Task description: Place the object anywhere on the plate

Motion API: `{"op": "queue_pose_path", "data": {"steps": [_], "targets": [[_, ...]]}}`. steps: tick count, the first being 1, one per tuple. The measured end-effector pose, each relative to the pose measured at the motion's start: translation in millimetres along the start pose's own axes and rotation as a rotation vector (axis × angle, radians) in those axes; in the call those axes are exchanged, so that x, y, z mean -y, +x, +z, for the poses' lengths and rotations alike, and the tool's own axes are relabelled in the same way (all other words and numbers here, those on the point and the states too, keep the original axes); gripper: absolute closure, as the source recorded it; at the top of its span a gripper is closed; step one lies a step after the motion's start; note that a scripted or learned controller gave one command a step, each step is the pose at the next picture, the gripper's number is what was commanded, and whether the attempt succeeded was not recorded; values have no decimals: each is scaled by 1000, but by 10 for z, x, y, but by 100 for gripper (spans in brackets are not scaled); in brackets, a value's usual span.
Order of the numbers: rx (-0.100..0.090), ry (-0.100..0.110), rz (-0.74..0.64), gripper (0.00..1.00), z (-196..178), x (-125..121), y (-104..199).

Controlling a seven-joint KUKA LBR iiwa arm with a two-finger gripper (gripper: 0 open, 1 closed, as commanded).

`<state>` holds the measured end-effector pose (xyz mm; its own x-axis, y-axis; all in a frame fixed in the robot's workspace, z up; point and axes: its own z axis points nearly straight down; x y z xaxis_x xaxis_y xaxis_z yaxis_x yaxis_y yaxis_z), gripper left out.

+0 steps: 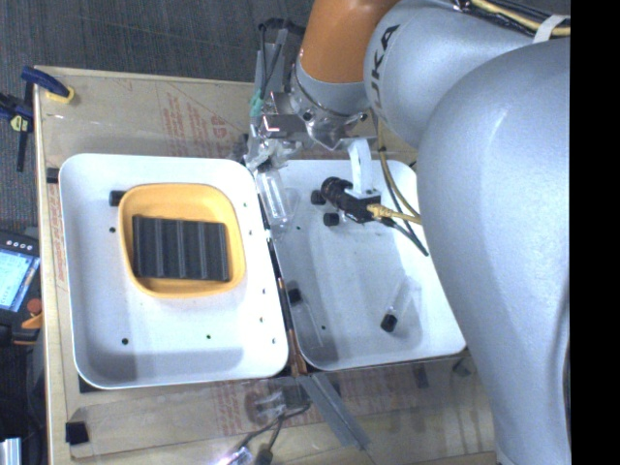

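The hand (pixel 271 168) hangs at the top centre of the frame over the seam between the two bins, and whether it is open, closed or holding anything cannot be told. The one yellow plate (pixel 181 235) lies in the left bin (pixel 145 356). No object can be picked out with certainty, though a clear tube-like thing (pixel 274 201) sits just under the hand, so this looks like the carry stage; next comes a move left and a release over the plate.

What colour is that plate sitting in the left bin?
The plate is yellow-orange with a dark ribbed centre, seen clearly in the camera view.
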<state>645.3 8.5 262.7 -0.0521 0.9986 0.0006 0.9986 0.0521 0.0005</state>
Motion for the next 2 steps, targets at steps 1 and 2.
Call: {"op": "queue_pose_path", "data": {"steps": [1,2], "targets": [[-1,5,-192,100,535,43,-32],[0,5,-499,100,369,265,123]]}}
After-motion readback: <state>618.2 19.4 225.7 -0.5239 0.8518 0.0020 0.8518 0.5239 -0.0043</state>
